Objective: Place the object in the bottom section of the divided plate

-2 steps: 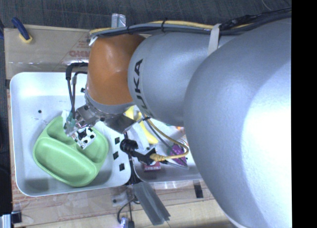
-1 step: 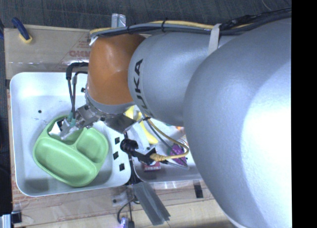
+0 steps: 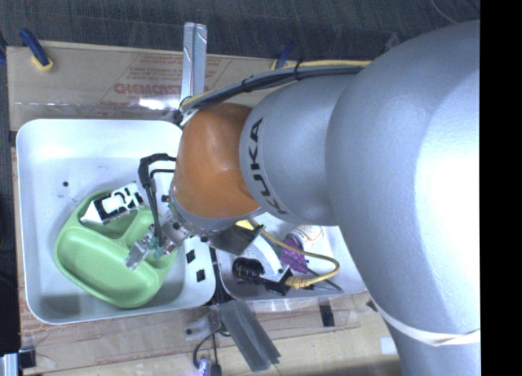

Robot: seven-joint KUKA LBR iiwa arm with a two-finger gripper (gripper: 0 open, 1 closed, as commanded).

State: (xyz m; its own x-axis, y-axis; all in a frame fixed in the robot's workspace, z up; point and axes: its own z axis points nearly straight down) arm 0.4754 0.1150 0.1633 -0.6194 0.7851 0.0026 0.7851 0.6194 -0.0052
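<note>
Inspection from the near side of the surface.

**Edges and open room**
- The left bin (image 3: 49,134) has a bare white floor along its far wall and in its far-left corner. That is the widest open room in it.
- The green divided plate (image 3: 94,260) lies in the near-left part of this bin. It sits close to the left wall and the near wall, leaving only a narrow strip of floor on those two sides.
- The arm (image 3: 326,146) comes in from the right. Its orange band (image 3: 208,162) overhangs the wall between the two bins and crowds that side of the left bin.
- The arm covers most of the right bin (image 3: 269,299). A small purple item (image 3: 295,258) shows on its floor beneath the arm.
- Cardboard (image 3: 106,72) lines the surface beyond the far walls.

**Tool**
- The tool (image 3: 139,256) hangs low over the right half of the plate, pointing down and to the left, inside the plate's rim.
- Whether it is apart or together cannot be told from here.
- Nothing can be seen in its grip.

**Task's thing**
- The black-and-white object (image 3: 114,201) lies at the far edge of the plate, on its upper part.
- It is near the tool but apart from it, up and to the left of the tip.
- Which divided section it occupies cannot be made out.
</note>
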